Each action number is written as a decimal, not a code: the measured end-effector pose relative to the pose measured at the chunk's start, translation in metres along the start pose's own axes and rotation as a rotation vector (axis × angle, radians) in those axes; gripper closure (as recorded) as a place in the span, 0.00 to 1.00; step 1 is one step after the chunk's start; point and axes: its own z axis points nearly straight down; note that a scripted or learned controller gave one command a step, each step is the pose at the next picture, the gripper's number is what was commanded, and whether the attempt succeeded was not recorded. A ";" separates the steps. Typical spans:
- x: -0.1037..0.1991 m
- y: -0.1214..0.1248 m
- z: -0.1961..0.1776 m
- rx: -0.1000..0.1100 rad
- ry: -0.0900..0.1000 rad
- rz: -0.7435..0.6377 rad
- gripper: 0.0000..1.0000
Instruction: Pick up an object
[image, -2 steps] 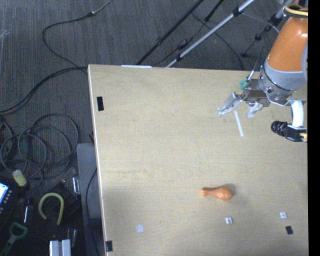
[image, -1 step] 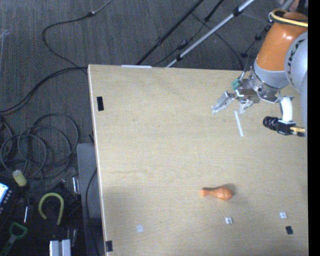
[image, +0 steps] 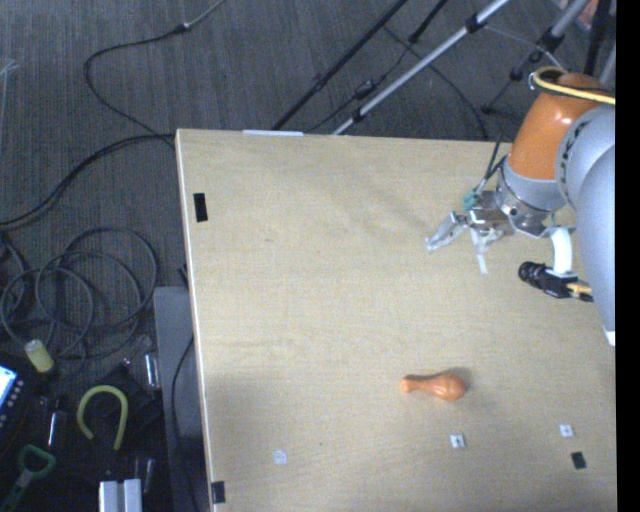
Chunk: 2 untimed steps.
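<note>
A: What lies around the orange thing on the bench (image: 300, 300)?

B: Little. The tan surface near it is bare apart from a few small square markers: two pale ones, one just below the object (image: 457, 440) and one further right (image: 565, 430), and a dark one near the lower right (image: 578, 460). A black rectangular marker (image: 201, 207) sits far off by the left edge. Nothing stands between the arm and the object.

A: And the arm?

B: It reaches in from the right, its orange band (image: 545, 135) above a grey wrist. The end effector (image: 460, 238) hangs over the upper right of the bench, pointing left and downward, its two pale fingers spread apart with nothing between them.

A: The object itself?

B: A small orange pear-shaped object (image: 436, 385), bulbous at its right end and tapering to a narrow neck at the left. It lies on its side in the lower middle of the bench, well apart from the end effector.
</note>
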 end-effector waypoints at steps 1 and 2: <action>-0.003 0.001 0.034 -0.001 0.001 -0.237 0.00; 0.041 0.003 0.033 -0.004 0.001 -0.505 0.00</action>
